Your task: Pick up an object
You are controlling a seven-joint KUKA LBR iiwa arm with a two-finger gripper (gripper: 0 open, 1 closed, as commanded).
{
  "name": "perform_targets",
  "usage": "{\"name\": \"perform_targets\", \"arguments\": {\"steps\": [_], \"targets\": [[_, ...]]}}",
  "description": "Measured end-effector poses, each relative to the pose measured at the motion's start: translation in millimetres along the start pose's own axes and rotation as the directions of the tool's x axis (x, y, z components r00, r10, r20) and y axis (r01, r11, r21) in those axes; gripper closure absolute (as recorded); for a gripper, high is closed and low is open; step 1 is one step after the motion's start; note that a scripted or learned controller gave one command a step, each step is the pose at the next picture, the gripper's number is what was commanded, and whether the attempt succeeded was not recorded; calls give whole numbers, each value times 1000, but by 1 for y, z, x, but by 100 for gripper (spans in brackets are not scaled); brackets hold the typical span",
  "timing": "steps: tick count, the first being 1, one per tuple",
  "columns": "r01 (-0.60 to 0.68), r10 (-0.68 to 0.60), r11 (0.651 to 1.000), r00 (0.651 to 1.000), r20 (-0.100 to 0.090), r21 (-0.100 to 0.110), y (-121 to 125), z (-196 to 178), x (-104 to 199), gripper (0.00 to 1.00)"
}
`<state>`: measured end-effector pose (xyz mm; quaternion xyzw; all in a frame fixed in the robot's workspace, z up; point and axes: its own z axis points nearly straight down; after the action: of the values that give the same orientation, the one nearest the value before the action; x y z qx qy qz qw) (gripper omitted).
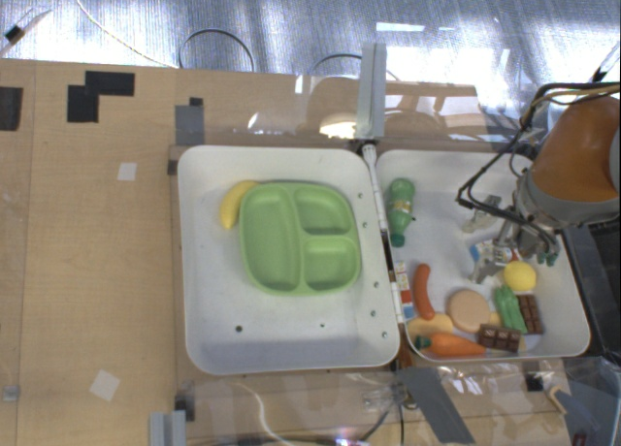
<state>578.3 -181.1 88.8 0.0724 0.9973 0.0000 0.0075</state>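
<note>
On the far left the tan wooden desk (pixel 87 270) lies bare apart from a few black squares and pale tape marks. Next comes the left shallow white bin (pixel 209 337), which holds a light green plastic plate with three compartments (pixel 297 238); a yellow toy banana (pixel 233 202) lies touching the plate's upper left edge.

Across the divider, the right shallow white bin (pixel 437 177) carries the clutter. A green toy bottle (pixel 399 207) lies near its upper left corner. Lower down sit a red toy sausage (pixel 422 290), a round tan toy bread roll (pixel 470 310), an orange toy carrot (pixel 454 344) along the bottom rim, and brown toy chocolate bars (pixel 499 339). Further right are a green toy vegetable (pixel 508 304) and a yellow toy lemon (pixel 520 276).

The grey arm with its orange band enters from the right, and its end effector (pixel 497 258) hangs low over the bin, just beside the lemon's upper left. Whether the end effector is apart or together cannot be told from this angle, and nothing is visibly between its tips.

By my judgement the pick is barely under way: the arm is placed over the pile, probably aiming at the lemon or its neighbours, while every object rests in a bin. Closing, lifting and clearing the bin are all left to do.
</note>
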Motion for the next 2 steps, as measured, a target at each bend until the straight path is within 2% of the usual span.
{"name": "perform_targets", "arguments": {"steps": [1,2], "targets": [[8,-8,1000,1000,13,1,1,-13,-5,100],[9,-9,1000,1000,12,1,2,-13,-4,0]]}}
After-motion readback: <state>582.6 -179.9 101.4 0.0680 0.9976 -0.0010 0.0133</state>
